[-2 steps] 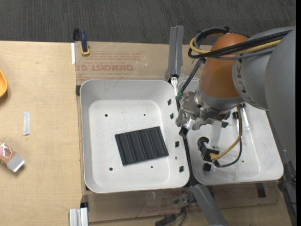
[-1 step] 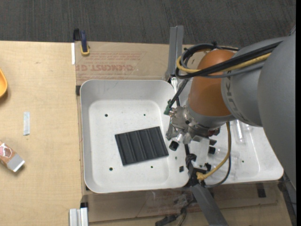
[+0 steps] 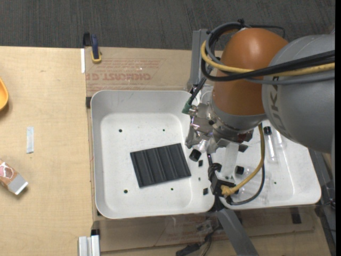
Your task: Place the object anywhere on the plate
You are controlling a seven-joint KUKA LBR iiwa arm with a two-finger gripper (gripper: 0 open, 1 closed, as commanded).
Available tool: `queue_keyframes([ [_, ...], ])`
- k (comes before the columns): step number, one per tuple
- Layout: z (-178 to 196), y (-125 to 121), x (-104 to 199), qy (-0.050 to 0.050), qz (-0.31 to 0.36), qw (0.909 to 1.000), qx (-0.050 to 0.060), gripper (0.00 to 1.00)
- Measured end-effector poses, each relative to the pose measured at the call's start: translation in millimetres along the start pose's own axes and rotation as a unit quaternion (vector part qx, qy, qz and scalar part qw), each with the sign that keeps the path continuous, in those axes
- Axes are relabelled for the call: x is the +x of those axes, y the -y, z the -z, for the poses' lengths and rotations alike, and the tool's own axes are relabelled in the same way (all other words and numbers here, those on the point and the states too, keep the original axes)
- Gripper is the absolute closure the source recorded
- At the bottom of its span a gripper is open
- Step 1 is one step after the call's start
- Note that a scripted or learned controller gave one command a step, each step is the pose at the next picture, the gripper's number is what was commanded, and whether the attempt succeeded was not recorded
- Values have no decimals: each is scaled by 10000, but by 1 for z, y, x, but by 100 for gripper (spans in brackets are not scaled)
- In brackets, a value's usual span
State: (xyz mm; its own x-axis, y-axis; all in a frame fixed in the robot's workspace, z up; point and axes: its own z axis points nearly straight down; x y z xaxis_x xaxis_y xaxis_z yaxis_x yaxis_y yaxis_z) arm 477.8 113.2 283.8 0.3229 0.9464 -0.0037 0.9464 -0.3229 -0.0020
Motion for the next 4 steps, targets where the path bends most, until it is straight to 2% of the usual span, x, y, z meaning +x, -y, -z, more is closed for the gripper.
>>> queue_keyframes([
  [1,-17,12,33,10,-1498,9887,8,100],
  [2,-28,32,92,9,-654,9979,4,100],
  [3,-28,32,92,9,-652,9979,3,0],
  [4,-69,-113,156,6,-1784,9840,1,0],
])
